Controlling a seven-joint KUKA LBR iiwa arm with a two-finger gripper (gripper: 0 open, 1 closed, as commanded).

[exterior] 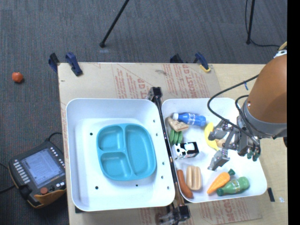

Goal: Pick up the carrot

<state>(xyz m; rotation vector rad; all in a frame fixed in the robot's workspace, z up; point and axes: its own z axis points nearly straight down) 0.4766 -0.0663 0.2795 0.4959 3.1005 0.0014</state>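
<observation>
arm: cut off by right edge
yellow item: partly hidden behind gripper, kind unclear
tripod legs: cut off at top
green bottle: label too small to read
item below bins: cut by bottom edge

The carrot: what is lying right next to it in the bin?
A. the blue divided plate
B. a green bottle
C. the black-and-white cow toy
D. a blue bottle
B. The carrot lies near the front of the right bin with the green bottle touching its right side; the blue bottle and the cow toy sit further back, and the blue divided plate is in the left bin.
</observation>
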